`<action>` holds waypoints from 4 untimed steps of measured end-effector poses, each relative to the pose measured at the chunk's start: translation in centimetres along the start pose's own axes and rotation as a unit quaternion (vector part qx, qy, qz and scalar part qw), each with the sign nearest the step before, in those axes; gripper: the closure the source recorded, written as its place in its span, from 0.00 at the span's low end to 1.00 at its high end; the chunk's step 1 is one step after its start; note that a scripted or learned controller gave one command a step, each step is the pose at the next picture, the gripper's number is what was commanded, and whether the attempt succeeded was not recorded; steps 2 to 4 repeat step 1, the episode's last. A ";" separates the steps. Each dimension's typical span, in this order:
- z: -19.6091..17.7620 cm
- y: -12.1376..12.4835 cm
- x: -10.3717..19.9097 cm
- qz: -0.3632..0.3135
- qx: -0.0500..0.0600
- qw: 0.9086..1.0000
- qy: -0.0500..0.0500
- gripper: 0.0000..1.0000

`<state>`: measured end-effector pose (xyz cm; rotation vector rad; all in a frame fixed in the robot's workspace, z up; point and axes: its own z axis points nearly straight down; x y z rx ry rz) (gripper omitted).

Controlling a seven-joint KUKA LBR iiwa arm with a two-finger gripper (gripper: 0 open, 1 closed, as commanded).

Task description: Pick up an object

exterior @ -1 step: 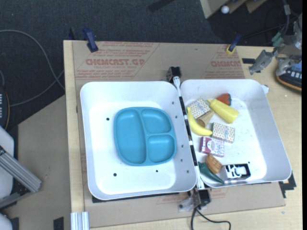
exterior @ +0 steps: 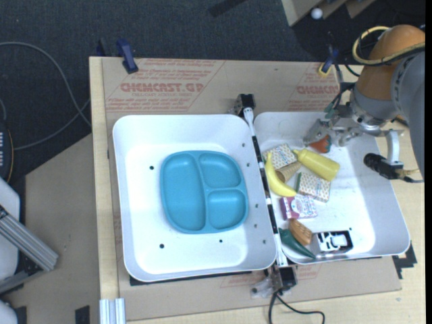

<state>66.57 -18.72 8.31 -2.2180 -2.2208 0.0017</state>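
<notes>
Illumination bright, even, overhead. White bins (exterior: 135, 201) near overexposed, mild glare. Shadows soft, short. Focus moderately sharp; slight grain on dark floor (exterior: 40, 19). Minor compression softness throughout.

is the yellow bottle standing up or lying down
Lying down. The yellow bottle rests on its side in the right bin, its length running across the bin floor beside the banana.

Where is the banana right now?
The banana lies in the right bin, along its left wall, just left of the yellow bottle.
</notes>
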 end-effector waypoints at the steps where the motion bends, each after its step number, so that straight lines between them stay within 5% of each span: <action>1: -1.3 0.1 -0.1 -0.001 -0.001 1.000 -0.002 1.00; 4: -1.3 0.1 -0.1 -0.001 -0.001 1.000 -0.002 1.00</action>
